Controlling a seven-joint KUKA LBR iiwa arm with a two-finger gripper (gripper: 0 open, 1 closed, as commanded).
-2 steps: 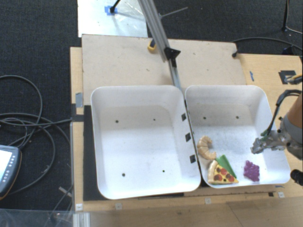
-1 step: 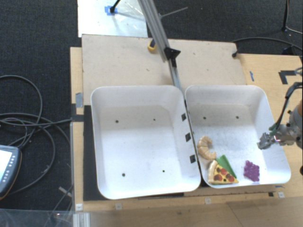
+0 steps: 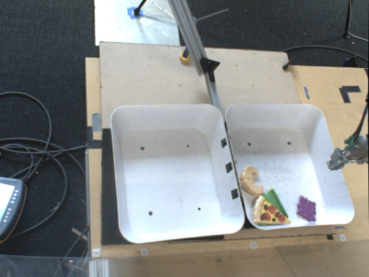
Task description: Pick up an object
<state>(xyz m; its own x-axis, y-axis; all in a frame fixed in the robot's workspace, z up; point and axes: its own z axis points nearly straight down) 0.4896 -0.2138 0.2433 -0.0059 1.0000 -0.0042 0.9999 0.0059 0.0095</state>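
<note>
Currently the gripper (image 3: 339, 159) sits at the right edge of the right bin (image 3: 277, 117), over the rim, nothing visibly in it; whether it's open or closed I can't tell at this size. Pick candidates are bunched in that bin's near corner: croissant (image 3: 251, 179), pizza slice (image 3: 270, 211) with a green piece (image 3: 275, 199) touching it, purple grapes (image 3: 307, 208). Grapes are nearest the gripper, below and to its left, standing apart from the rest — probably the easiest target. Left bin (image 3: 173, 172) isn't relevant.
</note>
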